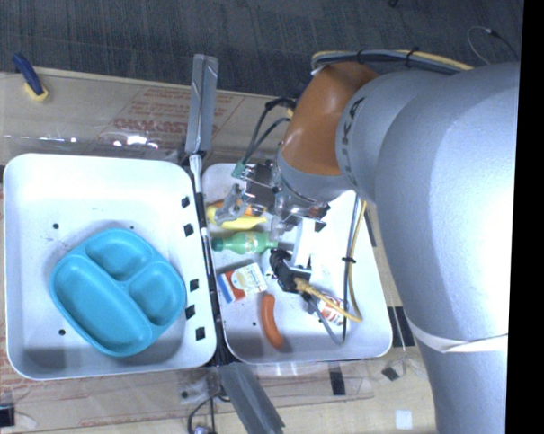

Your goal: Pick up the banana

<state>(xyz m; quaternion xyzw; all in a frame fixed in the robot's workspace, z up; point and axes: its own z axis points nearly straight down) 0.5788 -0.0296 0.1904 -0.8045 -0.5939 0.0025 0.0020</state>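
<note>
- A large grey robot arm (435, 192) with an orange band above its wrist fills the right of the camera view. It reaches in towards the left, over the right-hand bin.
- Two shallow white bins sit side by side on a bench. The left bin (39, 201) holds a blue divided plate (116, 290) and plays no part in this task.
- The right bin (357, 337) is cluttered, and the arm covers part of it.
- The gripper (255, 202) hangs low over the far end of the right bin, near the wall shared with the left bin. Wrist hardware crowds the tool, so I cannot tell whether it is open or closed. Nothing can be seen held in it.
- The banana (236, 223), yellow, lies in that same far end of the right bin. It sits just under the gripper and slightly towards the near side, so close that the two overlap in the view. Its long axis runs roughly left to right across the picture.
- Judging from this, the coming move is a short descent, not a reach, with the grip closing across the banana's narrow width.
- A green bottle (239, 244) lies parallel to the banana on its near side and appears to touch it. It could be caught by mistake.
- A red and white packet (249, 278) and an orange sausage (269, 319) lie nearer the camera, apart from the banana.
</note>
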